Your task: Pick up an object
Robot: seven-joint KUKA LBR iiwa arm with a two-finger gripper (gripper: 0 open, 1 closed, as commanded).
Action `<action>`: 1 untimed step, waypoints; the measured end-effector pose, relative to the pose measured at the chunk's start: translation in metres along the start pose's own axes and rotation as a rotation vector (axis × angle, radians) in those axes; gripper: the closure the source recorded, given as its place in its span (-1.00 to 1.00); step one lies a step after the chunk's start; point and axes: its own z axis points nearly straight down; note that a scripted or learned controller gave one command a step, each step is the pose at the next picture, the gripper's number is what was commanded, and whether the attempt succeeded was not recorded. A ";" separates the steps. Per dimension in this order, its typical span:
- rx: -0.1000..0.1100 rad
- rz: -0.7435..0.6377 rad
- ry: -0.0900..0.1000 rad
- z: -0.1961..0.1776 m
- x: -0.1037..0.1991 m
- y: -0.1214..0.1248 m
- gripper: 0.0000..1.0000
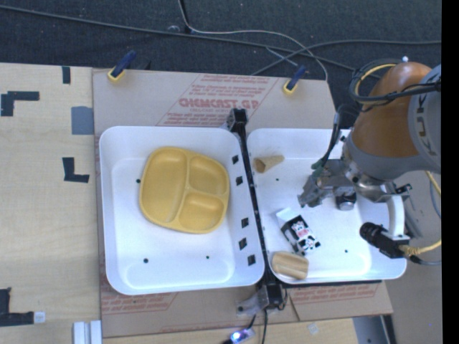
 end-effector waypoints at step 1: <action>0.001 0.000 0.000 0.006 0.043 0.013 1.00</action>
